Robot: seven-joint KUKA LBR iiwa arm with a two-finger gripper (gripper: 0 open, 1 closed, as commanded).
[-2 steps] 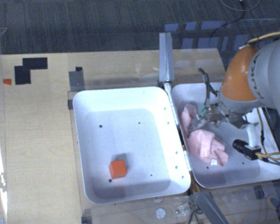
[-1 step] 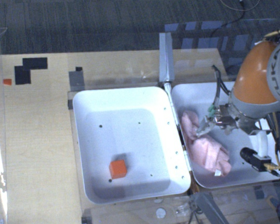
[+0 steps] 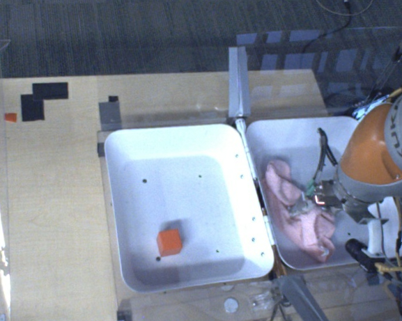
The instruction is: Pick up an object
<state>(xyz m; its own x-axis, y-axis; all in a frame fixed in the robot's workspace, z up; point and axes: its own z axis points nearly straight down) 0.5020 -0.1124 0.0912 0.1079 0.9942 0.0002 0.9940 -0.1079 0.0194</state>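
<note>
Pink cloth [image 3: 295,214]: R bin [image 3: 289,131], soft, light, crumpled; pinch a raised fold. Tool [image 3: 315,199] over it, open/closed state can't tell.

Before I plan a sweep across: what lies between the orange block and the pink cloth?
In the camera view, bare white bin floor, then the two bins' adjoining rims, separate the orange block from the pink cloth.

Block [image 3: 170,242] in left bin [image 3: 131,197]; cloth [image 3: 297,214] in right bin [image 3: 290,138].
</note>
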